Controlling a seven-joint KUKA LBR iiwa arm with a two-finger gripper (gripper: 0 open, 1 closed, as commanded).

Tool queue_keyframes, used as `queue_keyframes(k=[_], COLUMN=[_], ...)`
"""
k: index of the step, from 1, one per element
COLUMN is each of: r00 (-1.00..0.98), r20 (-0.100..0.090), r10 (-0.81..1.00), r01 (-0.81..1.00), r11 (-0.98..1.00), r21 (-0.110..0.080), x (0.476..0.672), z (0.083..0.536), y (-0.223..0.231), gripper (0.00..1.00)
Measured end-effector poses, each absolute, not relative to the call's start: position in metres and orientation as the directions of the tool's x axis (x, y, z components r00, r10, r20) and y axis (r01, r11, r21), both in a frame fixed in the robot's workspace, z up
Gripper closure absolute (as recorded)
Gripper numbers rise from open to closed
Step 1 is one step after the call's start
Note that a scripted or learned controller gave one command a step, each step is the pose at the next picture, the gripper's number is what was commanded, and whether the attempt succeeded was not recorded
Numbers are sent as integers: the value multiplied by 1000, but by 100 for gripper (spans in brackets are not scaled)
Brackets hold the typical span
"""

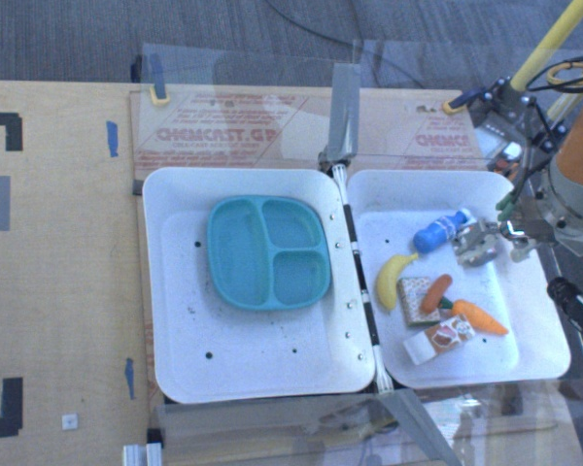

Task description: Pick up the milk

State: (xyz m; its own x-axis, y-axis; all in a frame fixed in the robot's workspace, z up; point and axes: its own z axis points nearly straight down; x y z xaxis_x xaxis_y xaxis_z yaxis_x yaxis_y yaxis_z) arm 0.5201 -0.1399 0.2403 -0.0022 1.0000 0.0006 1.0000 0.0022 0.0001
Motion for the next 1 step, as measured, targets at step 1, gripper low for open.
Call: queue_keyframes(k=[1], r00=[134], r20=[0], r10=[991], r01=[991], r11=[-134], r21=[-1], x=[505], z=[124], y=[-164], gripper=[0])
